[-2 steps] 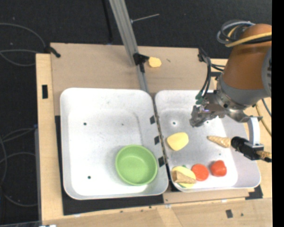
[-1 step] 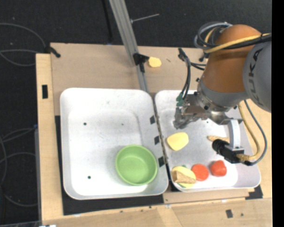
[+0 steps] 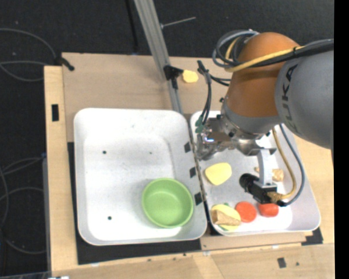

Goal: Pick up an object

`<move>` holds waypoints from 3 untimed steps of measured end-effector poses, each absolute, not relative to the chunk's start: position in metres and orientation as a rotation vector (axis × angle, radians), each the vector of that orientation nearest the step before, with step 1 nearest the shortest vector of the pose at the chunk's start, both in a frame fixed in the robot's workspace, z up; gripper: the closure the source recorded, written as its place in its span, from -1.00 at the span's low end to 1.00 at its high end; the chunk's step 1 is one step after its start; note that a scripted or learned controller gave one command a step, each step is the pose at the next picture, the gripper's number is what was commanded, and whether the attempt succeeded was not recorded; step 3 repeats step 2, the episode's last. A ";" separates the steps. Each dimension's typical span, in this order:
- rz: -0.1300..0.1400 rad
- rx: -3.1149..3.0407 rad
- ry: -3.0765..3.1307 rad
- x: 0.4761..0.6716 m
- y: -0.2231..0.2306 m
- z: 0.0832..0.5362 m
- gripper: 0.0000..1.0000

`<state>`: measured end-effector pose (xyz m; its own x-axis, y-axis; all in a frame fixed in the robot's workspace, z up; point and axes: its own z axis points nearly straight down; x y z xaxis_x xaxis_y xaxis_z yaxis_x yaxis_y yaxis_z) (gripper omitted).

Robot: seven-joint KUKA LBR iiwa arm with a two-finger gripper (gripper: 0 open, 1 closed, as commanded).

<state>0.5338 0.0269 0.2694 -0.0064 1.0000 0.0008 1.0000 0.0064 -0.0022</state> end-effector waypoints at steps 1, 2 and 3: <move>0.003 -2.214 -2.227 0.530 0.070 0.245 1.00; -0.001 -2.218 -2.224 0.530 0.069 0.246 -1.00; -0.001 -2.218 -2.224 0.530 0.069 0.246 -1.00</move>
